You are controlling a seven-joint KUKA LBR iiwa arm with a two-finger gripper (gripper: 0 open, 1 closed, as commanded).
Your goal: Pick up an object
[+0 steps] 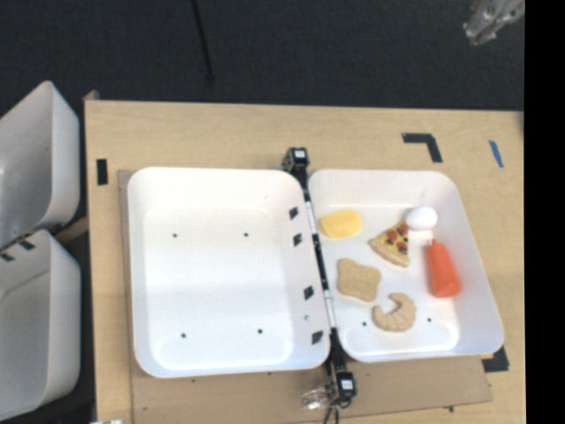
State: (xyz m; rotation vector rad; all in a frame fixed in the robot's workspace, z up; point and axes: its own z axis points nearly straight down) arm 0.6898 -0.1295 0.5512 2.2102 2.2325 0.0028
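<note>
The right bin (380, 188) holds several toy foods. A yellow oval piece (341, 223) lies near its left wall. A pizza slice (393, 244) rests beside an orange bottle with a white cap (437, 259). Below them sit a tan bread slice (358, 279) and a curved tan pastry (395, 313). My gripper (494, 9) hangs blurred at the top right, high above the dark floor and well clear of both bins.
The left bin (212, 272) sits beside the right one on the tan bench. Two white containers (31, 237) stand off the bench's left edge. Black tape corners (424, 144) and a blue mark (497, 154) lie behind the right bin.
</note>
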